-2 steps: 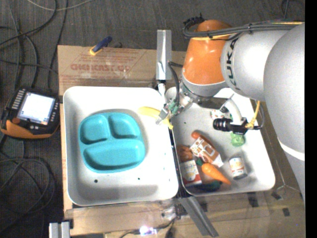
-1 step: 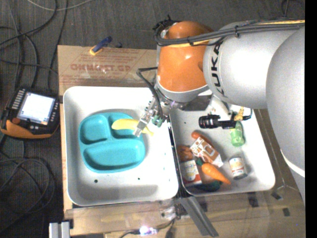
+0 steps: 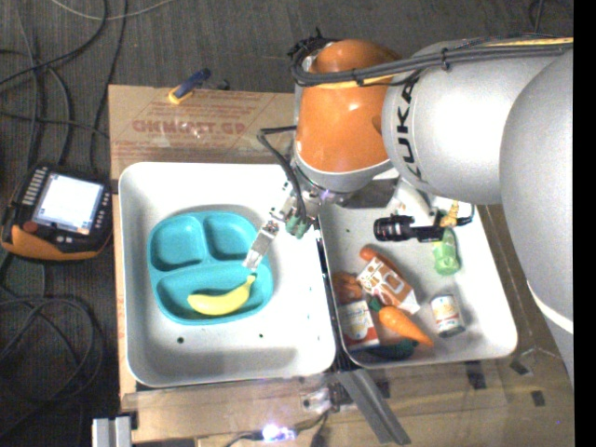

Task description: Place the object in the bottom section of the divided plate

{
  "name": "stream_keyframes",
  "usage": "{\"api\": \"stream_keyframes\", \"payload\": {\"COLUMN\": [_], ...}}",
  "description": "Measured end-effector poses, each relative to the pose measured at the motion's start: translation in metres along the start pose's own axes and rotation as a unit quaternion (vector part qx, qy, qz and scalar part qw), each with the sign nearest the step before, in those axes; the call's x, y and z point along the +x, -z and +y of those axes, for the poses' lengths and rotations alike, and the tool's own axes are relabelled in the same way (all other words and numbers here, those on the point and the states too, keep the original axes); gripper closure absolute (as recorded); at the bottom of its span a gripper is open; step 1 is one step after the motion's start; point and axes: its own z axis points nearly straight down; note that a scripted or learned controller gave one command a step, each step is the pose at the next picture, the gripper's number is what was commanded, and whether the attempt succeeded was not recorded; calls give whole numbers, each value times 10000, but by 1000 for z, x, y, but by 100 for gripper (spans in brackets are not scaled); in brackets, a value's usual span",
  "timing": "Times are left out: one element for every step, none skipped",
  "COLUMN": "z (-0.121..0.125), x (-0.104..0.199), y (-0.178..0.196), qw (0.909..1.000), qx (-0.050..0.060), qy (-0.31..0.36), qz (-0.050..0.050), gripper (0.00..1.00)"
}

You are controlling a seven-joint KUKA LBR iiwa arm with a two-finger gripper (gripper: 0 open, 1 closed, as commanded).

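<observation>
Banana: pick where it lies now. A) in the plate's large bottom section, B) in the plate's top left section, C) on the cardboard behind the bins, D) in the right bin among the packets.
A: the banana lies inside the wide lower compartment of the blue divided plate, in the left bin.

Banana (image 3: 222,298) in plate's (image 3: 173,246) bottom section — arm (image 3: 447,119) above

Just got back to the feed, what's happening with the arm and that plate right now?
The arm reaches in from the right, its gripper hanging over the right edge of the blue divided plate in the left bin. A banana lies in the plate's bottom section, just below the gripper. The right bin has a carrot, a small can and other items.
</observation>
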Motion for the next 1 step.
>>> {"api": "stream_keyframes", "payload": {"z": [0], "x": [-30], "y": [-33], "qw": [9902], "qx": [4], "qy": [1396], "qz": [-5], "gripper": [0]}}
